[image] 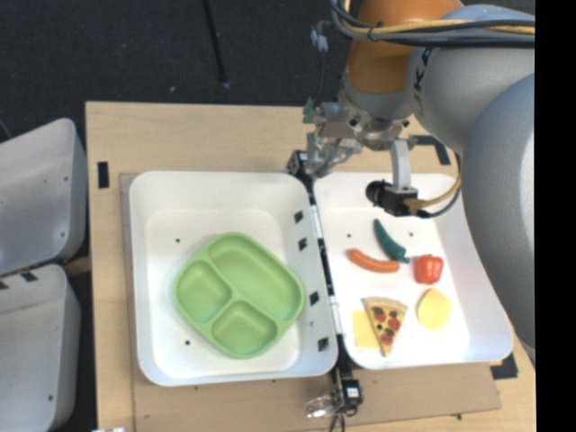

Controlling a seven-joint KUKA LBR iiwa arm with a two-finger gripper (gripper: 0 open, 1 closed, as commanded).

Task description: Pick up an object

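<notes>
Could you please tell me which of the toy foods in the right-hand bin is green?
The slim dark green pepper, farthest back in the group, just above the orange sausage. The other pieces are orange, red or yellow.

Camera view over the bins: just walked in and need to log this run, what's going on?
The robot arm hangs its tool over the far end of the rim between the two bins. A pizza slice, sausage, red pepper and green chili lie in the right bin; a green divided plate sits in the left bin. Nothing seems picked up yet.
</notes>
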